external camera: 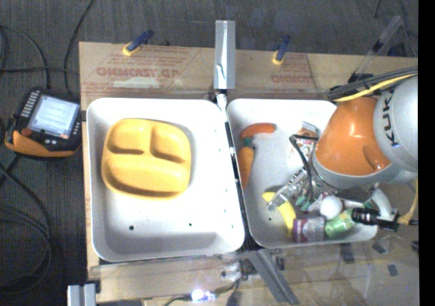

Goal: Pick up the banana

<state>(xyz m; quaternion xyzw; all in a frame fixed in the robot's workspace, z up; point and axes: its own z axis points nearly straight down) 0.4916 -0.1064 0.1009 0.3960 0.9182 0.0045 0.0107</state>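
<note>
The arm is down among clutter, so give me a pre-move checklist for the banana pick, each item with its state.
1. Banana located, front of the right bin: ok.
2. Gripper over the banana: ok, it hangs just above its top end.
3. Banana between the jaws: cannot tell.
4. Room around the banana: not ok, a white ball and a bottle crowd it.
5. Yellow tray out of the way, in the left bin: ok.
</note>
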